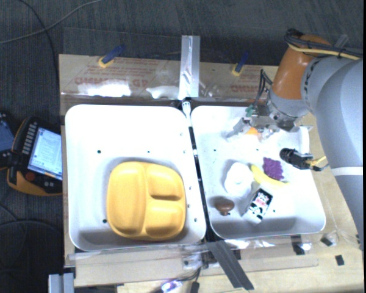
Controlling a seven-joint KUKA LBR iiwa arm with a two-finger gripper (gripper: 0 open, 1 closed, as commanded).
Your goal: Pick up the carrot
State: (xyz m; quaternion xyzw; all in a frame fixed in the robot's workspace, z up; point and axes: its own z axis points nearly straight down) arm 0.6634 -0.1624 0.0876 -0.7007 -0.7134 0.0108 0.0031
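Two shallow white bins are sitting side by side on a bench, seen from above. The grey robot arm [338,112], with its orange band [291,73], is reaching in from the right and is hanging over the far part of the right bin [305,215]. The gripper [249,134] is sitting low near that bin's back wall, and its two pale grey fingers [233,131] are looking spread apart rather than pressed together. A small orange patch, which is appearing to be the carrot [251,128], is showing between them, mostly covered by the gripper; the view is too blurred to tell whether the fingers are touching it.

Nearer the front of the same bin, several things are lying close together. A white round lump [236,177] is sitting near the middle. Just to its right a yellow piece [260,176] is lying under a purple bunch of grapes [272,168]. In front of these a small black and white carton [260,204] is lying tilted, and a little brown thing [224,206] is resting to its left, near the wall between the bins.

The left bin [79,163] is holding a yellow divided plate [146,200] in its front half.

A handheld screen unit [39,157] is lying on the dark floor to the left of the bench
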